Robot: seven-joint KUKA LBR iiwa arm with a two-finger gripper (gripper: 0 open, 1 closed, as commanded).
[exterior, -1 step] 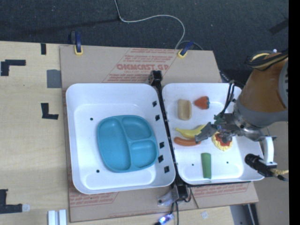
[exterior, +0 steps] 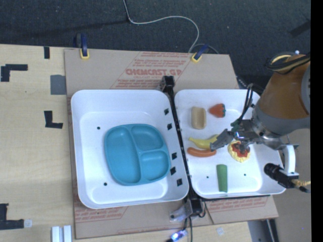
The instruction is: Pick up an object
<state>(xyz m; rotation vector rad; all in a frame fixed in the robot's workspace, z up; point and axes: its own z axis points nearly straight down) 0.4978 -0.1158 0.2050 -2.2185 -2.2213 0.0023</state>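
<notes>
The right bin (exterior: 252, 185) holds several toy foods. A tan bun (exterior: 198, 117) and a red strawberry-like piece (exterior: 217, 110) lie at its back. A yellow banana (exterior: 201, 141) rests above a red sausage (exterior: 202, 153) in the middle, and a green stick (exterior: 222, 178) lies near the front. A yellow and red item (exterior: 240, 153) sits towards the right. My gripper (exterior: 230, 143) hangs low over the middle of this bin, open. One dark finger (exterior: 218, 142) reaches to the banana's right end and the other stands over the yellow and red item. Nothing is held.
The left bin (exterior: 86, 110) contains a blue divided plate (exterior: 136, 153). A black divider (exterior: 174, 135) runs between the bins. The grey and orange arm (exterior: 282, 102) covers the right bin's far right side. A white cable (exterior: 161, 19) loops behind the bench.
</notes>
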